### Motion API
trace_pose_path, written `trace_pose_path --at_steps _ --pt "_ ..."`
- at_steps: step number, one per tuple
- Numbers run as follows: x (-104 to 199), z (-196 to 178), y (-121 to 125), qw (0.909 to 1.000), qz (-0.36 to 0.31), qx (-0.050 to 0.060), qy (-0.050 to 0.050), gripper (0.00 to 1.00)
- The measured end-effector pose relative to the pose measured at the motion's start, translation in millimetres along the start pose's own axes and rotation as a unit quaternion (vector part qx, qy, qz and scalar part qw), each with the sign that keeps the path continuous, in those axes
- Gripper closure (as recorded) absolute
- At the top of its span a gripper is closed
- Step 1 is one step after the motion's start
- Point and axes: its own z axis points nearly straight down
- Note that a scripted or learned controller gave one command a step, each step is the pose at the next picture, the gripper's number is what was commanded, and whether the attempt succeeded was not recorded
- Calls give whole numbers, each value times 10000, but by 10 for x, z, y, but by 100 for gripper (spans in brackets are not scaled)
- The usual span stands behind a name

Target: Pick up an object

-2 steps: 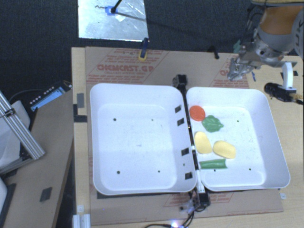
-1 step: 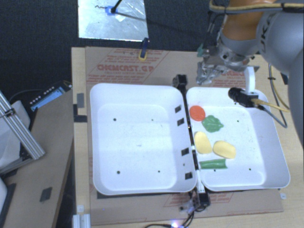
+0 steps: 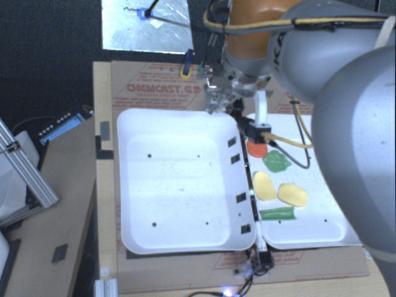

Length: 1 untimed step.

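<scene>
1. Looking down at a slant, I see a left bin (image 3: pixel 179 190) and a right bin (image 3: pixel 306 245), both white, side by side on the counter (image 3: pixel 68 184), meeting at a middle wall (image 3: pixel 247 190).
2. Five small things lie loose in the right bin, all close to that wall. A red piece (image 3: pixel 257 148) is farthest from me, with a green leaf (image 3: pixel 276 161) just beside it. Nearer come one yellow lump (image 3: pixel 265 186) and another yellow lump (image 3: pixel 292 195), then a green stick (image 3: pixel 276 213) nearest the camera.
3. I judge they lie scattered as pick candidates. The stick lies apart, while the red piece and leaf nearly touch.
4. The tool (image 3: pixel 215 99) sits at the far end of the middle wall, over the left bin's far right corner, just beyond the red piece. I cannot tell whether it is open or closed, and I see nothing held in it.
5. The grey arm (image 3: pixel 346 104) comes in from the right, large in the foreground, covering much of the right bin. Its orange band (image 3: pixel 263 5) sits high, with the wrist pointing down.
6. My judgement: nothing is picked up yet, and the red piece is the nearest candidate.
</scene>
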Motion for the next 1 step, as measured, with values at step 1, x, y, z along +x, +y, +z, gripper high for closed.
trace_pose_path --at_steps 1 --pt "20 -2072 14 9999 43 -100 -2 100"
